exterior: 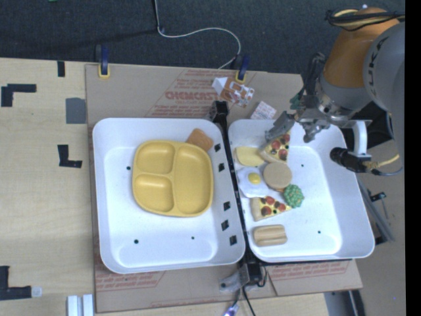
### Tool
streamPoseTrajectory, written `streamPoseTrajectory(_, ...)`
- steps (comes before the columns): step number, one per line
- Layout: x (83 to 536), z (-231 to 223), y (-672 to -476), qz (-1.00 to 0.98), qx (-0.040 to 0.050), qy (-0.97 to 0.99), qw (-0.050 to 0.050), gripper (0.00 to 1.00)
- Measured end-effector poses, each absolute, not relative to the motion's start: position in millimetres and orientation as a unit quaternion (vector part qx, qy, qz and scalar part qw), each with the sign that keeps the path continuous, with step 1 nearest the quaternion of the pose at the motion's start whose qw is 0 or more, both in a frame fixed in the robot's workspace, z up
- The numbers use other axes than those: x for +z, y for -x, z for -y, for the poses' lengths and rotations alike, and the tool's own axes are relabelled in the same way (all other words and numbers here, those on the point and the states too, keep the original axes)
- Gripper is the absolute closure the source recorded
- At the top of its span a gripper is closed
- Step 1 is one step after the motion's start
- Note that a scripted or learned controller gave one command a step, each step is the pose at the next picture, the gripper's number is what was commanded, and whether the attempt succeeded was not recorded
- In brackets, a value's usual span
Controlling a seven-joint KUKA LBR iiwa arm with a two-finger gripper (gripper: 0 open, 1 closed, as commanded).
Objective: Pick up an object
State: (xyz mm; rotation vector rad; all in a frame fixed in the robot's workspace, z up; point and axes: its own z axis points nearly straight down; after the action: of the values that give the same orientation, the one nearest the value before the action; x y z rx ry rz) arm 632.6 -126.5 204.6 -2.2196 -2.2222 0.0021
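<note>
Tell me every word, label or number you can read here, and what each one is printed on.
"CHEMCAST": red slanted print on the brown cardboard sheet under the bins, above the left bin; reading is uncertain, letters are blurred.
Repeated red print lower on the cardboard, near the front edge: too small to read.
Small paper tag beside the blue clamp: has a pattern, print too blurred to read.
Food toys, yellow plate and bins: no text.

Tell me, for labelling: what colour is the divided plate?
Yellow: plate, seen in the camera view.
</note>
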Motion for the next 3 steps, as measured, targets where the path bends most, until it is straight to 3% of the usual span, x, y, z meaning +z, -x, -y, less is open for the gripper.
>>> streamPoseTrajectory(1,78,149,-662.2,0.707,0.0014,0.707,0.0,0.0)
streamPoseTrajectory(2,85,96,-668.0,0.709,0.0035,0.705,-0.001,0.0)
streamPoseTrajectory(3,85,97,-580.5,0.707,0.0016,0.707,0.002,0.0)
